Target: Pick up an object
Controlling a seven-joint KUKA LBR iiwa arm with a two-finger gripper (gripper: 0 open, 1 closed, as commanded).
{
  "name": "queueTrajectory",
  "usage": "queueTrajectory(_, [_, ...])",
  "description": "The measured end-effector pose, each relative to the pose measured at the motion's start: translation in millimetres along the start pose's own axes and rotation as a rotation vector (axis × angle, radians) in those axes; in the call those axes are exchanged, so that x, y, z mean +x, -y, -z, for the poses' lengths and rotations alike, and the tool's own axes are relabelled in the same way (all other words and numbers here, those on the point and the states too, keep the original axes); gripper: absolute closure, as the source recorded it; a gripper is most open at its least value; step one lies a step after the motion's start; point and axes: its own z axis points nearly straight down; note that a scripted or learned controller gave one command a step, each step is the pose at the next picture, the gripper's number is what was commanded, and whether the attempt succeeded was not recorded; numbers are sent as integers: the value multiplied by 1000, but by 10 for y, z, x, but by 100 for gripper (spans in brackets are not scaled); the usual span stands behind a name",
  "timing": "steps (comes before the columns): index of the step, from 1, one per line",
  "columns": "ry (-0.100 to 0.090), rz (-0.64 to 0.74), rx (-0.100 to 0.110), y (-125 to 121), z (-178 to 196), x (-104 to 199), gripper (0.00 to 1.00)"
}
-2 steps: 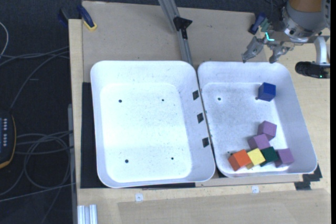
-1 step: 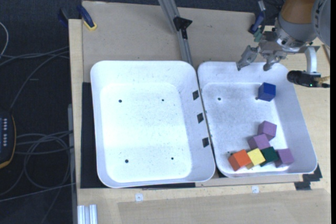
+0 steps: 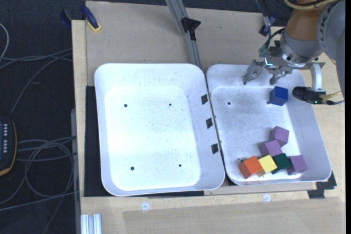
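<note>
A blue cube (image 3: 278,95) lies in the right bin (image 3: 236,118), near its far right corner. My gripper (image 3: 263,75) hovers over that bin's far edge, just up and left of the blue cube, with its fingers spread open and nothing between them. At the bin's near right corner sits a cluster of cubes: orange (image 3: 252,166), yellow (image 3: 267,163), green (image 3: 282,161) and three purple ones (image 3: 280,134), (image 3: 271,147), (image 3: 298,163).
The left bin (image 3: 109,118) stands beside the right one, joined by black clips (image 3: 208,122). A slanted metal bar (image 3: 178,8) runs down to the bins' far edge. Cables hang by the arm's wrist (image 3: 312,93).
</note>
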Motion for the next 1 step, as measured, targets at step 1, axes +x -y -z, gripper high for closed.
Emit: queueTrajectory(1, [0, 1, -1, 5, -383, 7, 0])
